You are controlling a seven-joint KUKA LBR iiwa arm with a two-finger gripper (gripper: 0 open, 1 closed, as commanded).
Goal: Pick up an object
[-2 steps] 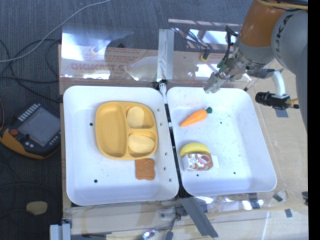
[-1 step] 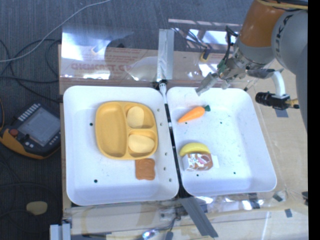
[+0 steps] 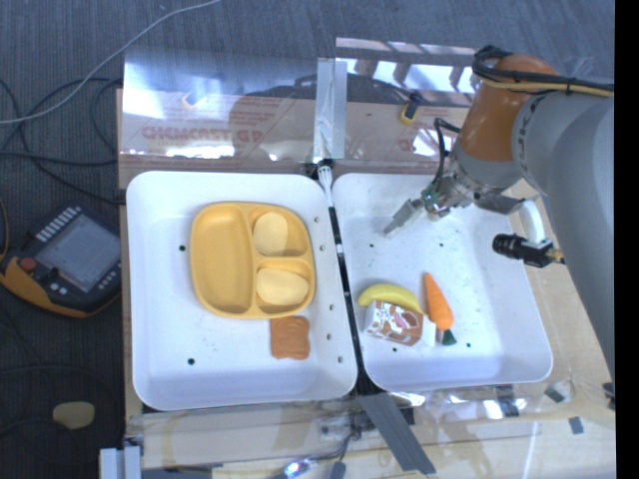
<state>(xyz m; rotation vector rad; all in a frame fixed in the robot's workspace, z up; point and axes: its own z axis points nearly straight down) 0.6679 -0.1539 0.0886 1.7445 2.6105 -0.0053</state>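
pincer (image 3: 399, 218) hanging over the right bin (image 3: 499, 362), can't tell its finger state, smooth tapered carrot (image 3: 437, 302) lying leaf-end toward camera, curved banana (image 3: 389, 295) crosswise beside it, glossy snack packet (image 3: 394, 323)

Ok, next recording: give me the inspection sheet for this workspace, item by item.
Surface: two white bins, left bin and right bin, side by side.
Job's things: banana, carrot and printed packet clustered in the right bin; yellow divided tray and brown biscuit-like piece in the left bin.
Clutter: nothing seen.
End effector: above the right bin's far part, holding nothing.
Cables: white cable on the floor.
Surroundings: handheld pendant, grey carpet.
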